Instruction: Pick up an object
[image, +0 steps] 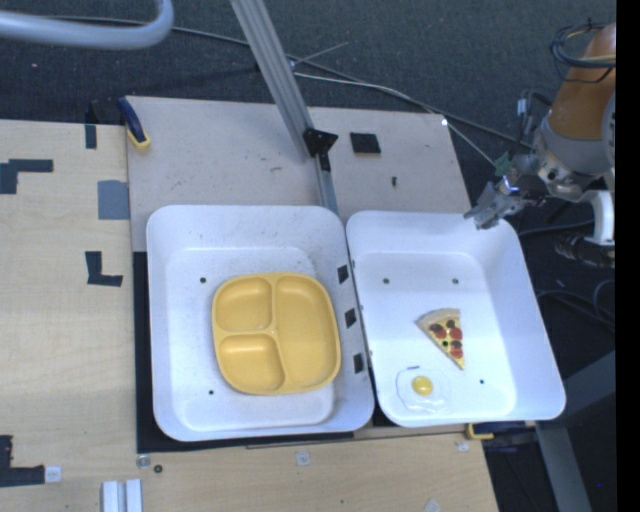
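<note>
A toy pizza slice (444, 336) lies in the right white bin (500, 260), toward its front. Close in front of it, near the bin's front wall, rests a toy fried egg (420, 387). A yellow divided plate (275, 332) sits in the left white bin (180, 300). My gripper (487, 213) hangs at the right bin's far right corner, above the rim, well away from the pizza slice and egg. Nothing shows between its fingers.
A slanted metal pole (290, 90) crosses the bench behind the bins, ending at a black clamp (320, 142). Cables (420, 100) run across the dark floor behind. A small black square (365, 143) lies on the bench.
</note>
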